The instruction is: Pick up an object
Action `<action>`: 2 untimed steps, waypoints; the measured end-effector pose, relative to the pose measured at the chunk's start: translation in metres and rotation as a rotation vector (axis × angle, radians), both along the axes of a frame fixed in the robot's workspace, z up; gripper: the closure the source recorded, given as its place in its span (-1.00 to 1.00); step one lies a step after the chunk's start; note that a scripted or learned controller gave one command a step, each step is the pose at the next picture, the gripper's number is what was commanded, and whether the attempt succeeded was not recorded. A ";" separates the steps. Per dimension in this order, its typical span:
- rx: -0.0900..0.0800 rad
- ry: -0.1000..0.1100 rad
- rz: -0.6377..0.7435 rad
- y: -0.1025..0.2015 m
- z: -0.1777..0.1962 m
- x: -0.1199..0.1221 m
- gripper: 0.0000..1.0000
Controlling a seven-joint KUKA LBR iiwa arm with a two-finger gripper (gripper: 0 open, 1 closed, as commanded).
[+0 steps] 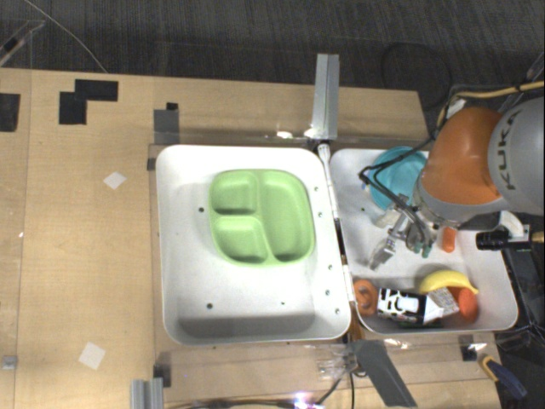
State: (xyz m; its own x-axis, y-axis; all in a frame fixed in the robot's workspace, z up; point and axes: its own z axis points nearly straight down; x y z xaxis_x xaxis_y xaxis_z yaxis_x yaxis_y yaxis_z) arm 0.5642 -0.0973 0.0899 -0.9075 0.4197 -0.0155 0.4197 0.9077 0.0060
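My gripper (pixel 393 244) hangs low over the middle of the right bin (pixel 349 186), under the grey arm with its orange band (pixel 460 160). Nothing shows in its grasp. A yellow banana (pixel 444 281) lies near the bin's front right, just right of and in front of the gripper. A black-and-white box (pixel 405 304) lies along the front wall, with a small orange round thing (pixel 365 294) at its left end and an orange piece (pixel 466 305) at its right. A teal object (pixel 400 173) sits at the back, partly hidden by the arm.
The left bin (pixel 179 254) holds a green divided tray (pixel 260 216) near its middle. A small orange item (pixel 448 239) peeks out beside the wrist. A metal post (pixel 325 96) stands behind the wall between the bins. Wooden bench lies all around.
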 end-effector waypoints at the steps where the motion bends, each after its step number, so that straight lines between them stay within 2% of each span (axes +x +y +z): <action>1: -0.001 0.002 -0.004 -0.030 -0.001 0.021 -1.00; 2: 0.000 0.002 -0.046 -0.015 0.000 -0.017 -1.00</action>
